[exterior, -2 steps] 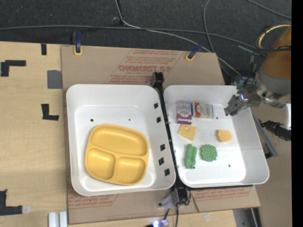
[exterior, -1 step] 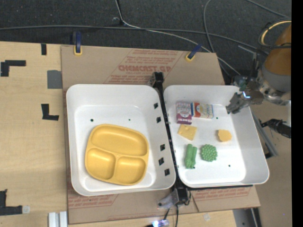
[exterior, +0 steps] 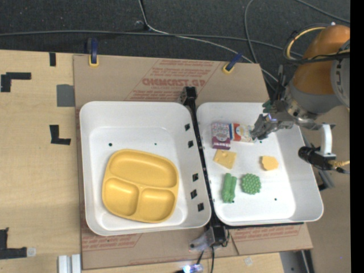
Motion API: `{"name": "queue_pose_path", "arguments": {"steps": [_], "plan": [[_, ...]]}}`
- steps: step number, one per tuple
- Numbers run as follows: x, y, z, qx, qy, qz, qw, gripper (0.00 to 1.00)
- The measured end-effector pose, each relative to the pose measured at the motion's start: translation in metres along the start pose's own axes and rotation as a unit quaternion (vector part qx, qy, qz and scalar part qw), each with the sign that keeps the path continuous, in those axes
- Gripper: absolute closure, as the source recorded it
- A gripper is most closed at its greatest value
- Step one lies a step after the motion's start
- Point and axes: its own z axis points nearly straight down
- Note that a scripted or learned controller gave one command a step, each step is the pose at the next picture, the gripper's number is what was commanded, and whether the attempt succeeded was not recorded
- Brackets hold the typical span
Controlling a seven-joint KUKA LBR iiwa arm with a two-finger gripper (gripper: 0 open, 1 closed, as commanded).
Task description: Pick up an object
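My gripper (exterior: 261,131) hangs over the upper part of the right bin (exterior: 296,209), just right of a small purple and white carton (exterior: 223,134) that lies on the bin floor. Below the carton sits a yellow cheese wedge (exterior: 224,158). A small orange chunk (exterior: 269,163) lies below the gripper. Near the bin's front are a green pepper-like piece (exterior: 228,187) and a round green bumpy piece (exterior: 251,183). Nothing is seen between the fingers.
The left bin (exterior: 91,118) holds a yellow three-compartment tray (exterior: 140,185). A black divider strip (exterior: 196,152) runs between the bins. The arm's orange band (exterior: 321,50) and grey body stand at the right. Cables cross the dark back wall.
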Motion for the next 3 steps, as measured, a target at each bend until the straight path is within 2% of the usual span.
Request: {"name": "queue_pose_path", "arguments": {"steps": [1, 3], "plan": [[0.059, -0.004, 0.006, 0.000, 0.000, 0.000, 1.0000, 1.00], [0.181, -0.031, -0.001, 0.000, 0.000, -0.001, 1.0000, 1.00]]}}
